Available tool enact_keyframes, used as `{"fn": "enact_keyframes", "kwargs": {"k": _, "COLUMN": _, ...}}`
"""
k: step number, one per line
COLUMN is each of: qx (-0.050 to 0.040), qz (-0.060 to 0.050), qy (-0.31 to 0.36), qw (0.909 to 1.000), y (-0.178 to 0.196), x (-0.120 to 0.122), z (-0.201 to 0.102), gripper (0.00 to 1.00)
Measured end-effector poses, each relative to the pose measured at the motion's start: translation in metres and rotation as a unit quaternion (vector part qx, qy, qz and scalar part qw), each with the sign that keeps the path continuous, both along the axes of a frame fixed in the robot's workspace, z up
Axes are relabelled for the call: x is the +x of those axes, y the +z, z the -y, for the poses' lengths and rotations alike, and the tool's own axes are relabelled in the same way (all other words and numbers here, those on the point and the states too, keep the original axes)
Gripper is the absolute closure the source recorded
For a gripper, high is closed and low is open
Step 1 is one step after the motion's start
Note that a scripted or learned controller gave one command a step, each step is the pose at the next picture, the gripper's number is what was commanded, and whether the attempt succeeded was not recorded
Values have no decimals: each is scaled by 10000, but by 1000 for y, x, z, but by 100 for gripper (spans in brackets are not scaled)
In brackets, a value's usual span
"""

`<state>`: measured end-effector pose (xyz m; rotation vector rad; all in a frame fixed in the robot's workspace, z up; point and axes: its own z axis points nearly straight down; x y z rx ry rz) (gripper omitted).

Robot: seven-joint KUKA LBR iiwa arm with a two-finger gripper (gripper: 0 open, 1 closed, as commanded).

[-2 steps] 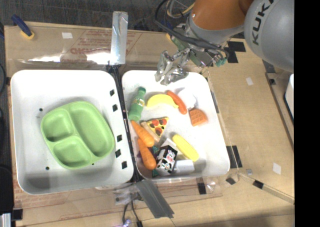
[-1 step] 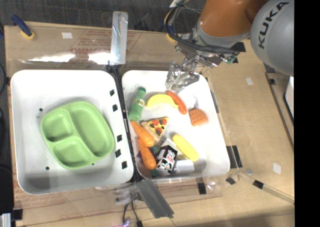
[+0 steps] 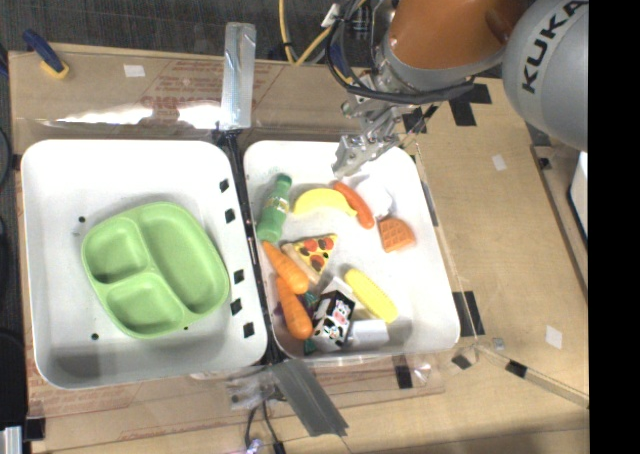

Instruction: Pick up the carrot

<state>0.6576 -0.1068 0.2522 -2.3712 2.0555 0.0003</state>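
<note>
A: Where is the carrot?

B: The carrot [image 3: 287, 289] lies in the right bin [image 3: 430, 242], along its left wall, at the near end. Beside the carrot, toward the bin's middle, sit a black-and-white carton [image 3: 335, 320] and a yellow corn cob [image 3: 370, 294].

A: What lies past the carrot?

B: A pizza slice [image 3: 312, 251] touches its far end. Farther on are a green bottle [image 3: 273, 208], a banana [image 3: 320, 202], a red sausage [image 3: 354, 203] and an orange wedge [image 3: 396, 234].

A: And the gripper?

B: The gripper [image 3: 352, 156] hangs over the bin's far edge, well apart from the carrot. Whether its fingers are apart or together, I cannot tell. A green divided plate [image 3: 152, 268] sits in the left bin [image 3: 50, 202].
</note>
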Motion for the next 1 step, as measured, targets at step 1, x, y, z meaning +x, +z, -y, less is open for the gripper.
{"fn": "enact_keyframes", "kwargs": {"k": 1, "qx": -7, "qz": 16, "qy": 2249, "qw": 9744, "y": 4, "x": 0, "z": -7, "gripper": 100}}
